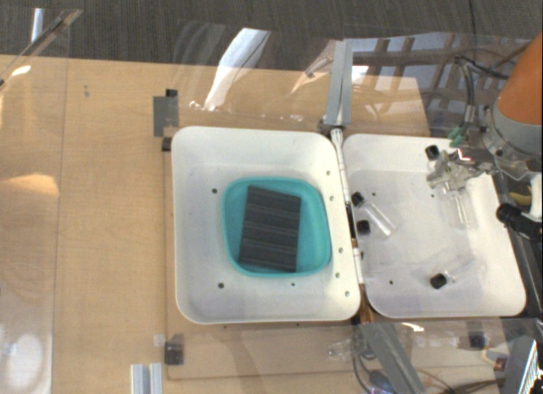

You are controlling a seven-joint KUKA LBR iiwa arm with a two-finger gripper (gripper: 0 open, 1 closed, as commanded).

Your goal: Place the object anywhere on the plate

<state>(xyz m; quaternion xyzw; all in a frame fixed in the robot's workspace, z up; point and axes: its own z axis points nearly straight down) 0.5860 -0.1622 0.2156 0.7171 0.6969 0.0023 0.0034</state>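
- No brand, label or legible writing shows anywhere.
- Two white bins sit side by side on the bench (pixel 85 214): left bin (pixel 195 290), right bin (pixel 399 299).
- One teal plate (pixel 233 222), squarish with rounded corners, lies in the left bin.
- One dark ribbed rectangular object (pixel 271 228) lies flat on the plate, roughly centred, slightly tilted.
- Three clear tubes with black caps lie in the right bin: one near the divider (pixel 372 212), one near the front (pixel 450 273), one under the arm (pixel 460 210), hard to make out against the white.
- The arm enters at the right edge and is cut off by the frame.
- Pincer (pixel 454 171) hangs over the right bin's far right part; its parts are too cluttered and small to tell whether apart or together.
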